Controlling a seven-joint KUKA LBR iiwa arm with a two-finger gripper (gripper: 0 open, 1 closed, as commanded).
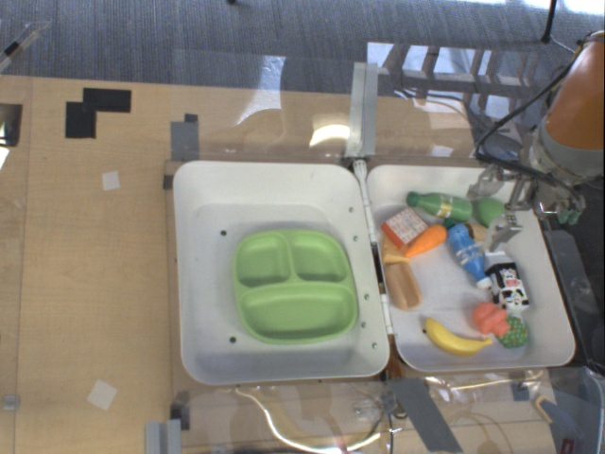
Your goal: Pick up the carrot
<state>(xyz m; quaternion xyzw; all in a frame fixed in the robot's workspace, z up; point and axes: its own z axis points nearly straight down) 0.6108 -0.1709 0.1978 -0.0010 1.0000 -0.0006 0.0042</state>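
Carrot (427,241) lies unpicked in rt bin (558,348) betw red-white box (405,225) & blue bottle (465,252); my gripper (506,227) hovers nearby w/ nothing between its fingers, jaws look apart, so grasp + lift left.

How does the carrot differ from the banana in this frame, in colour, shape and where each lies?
The carrot is orange; the banana is yellow. The carrot is a straight taper lying aslant, while the banana curves like a shallow bowl. The carrot sits in the upper left of the right bin, against a small patterned box; the banana lies near the bin's front edge. Both lie flat in that bin, away from the gripper.
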